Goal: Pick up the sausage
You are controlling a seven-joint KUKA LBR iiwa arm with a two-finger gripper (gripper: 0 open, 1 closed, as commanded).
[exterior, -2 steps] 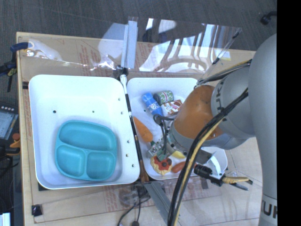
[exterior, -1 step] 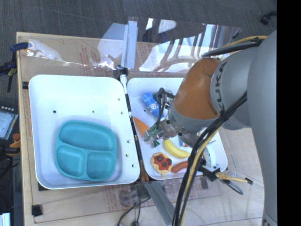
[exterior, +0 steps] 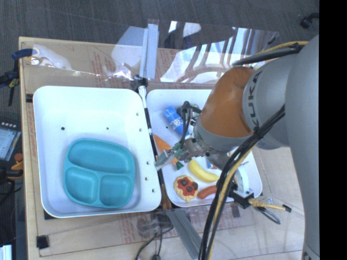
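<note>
At the left, the tabletop (exterior: 81,69) is a pale brown board with a wrinkled clear plastic film lying over its far part. On it stands the left bin (exterior: 49,107), a shallow white plastic tray with rounded corners and a smooth, slightly shiny floor. Inside it, toward the near side, lies a teal plate (exterior: 100,172), a matte plastic dish with rounded outline and three compartments: one long at the far side and two smaller ones at the near side. Just beside it, rim touching rim, stands the right bin (exterior: 162,99), of the same white plastic. In its far part is a small blue package (exterior: 173,118) with crinkled printed wrap. Near the dividing rim lies an orange wedge-shaped piece (exterior: 161,143). The gripper (exterior: 169,158) is low over this bin near its left wall, a dark metal part with some green on it; whether the jaws are apart or together I cannot tell. Close to its right is a yellow curved banana (exterior: 201,172), smooth like toy plastic. Near the front wall lies a round pizza toy (exterior: 186,187) with red spots, and touching its right side is the sausage (exterior: 207,192), a short reddish cylinder with rounded ends, free on the bin floor. Above all this is the arm (exterior: 238,112), with a glossy orange band and grey shell, carrying black and yellow cables.
</note>
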